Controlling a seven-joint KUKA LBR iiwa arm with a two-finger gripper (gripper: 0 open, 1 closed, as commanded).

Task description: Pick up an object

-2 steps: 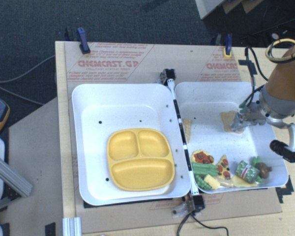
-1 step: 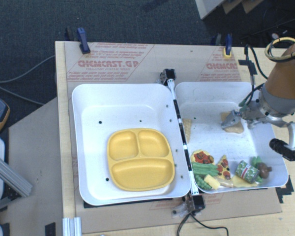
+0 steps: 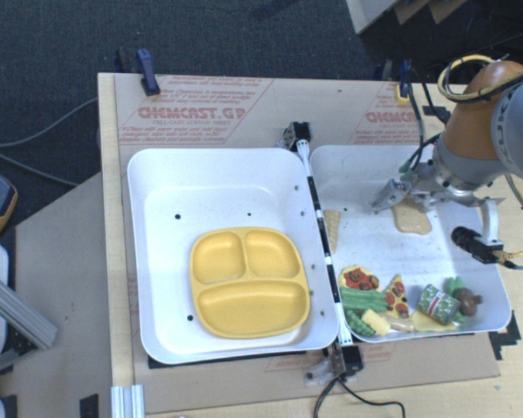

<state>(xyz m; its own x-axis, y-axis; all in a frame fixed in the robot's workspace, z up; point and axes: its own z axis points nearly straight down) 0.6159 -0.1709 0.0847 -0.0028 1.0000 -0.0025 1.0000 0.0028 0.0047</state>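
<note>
My gripper [image 3: 403, 197] hangs low in the upper part of the right bin [image 3: 357, 168], reaching in from the right under the orange-banded wrist. A flat tan piece like a cookie [image 3: 412, 221] lies on the bin floor directly below and in front of the gripper, touching or nearly touching it. I cannot tell whether the piece is gripped. Toy food is heaped along the bin's front edge: a pizza slice [image 3: 359, 279], green beans [image 3: 363, 300], a second pizza slice [image 3: 397, 295], a yellow corn piece [image 3: 375, 324] and a small green can [image 3: 434, 302].
The left bin [image 3: 157, 190] holds a yellow divided plate [image 3: 248, 282]. A thin tan strip [image 3: 331, 226] lies against the right bin's left wall. A black part on the arm [image 3: 472, 244] juts out over the right bin's right side. Cardboard [image 3: 192, 111] lies behind the bins.
</note>
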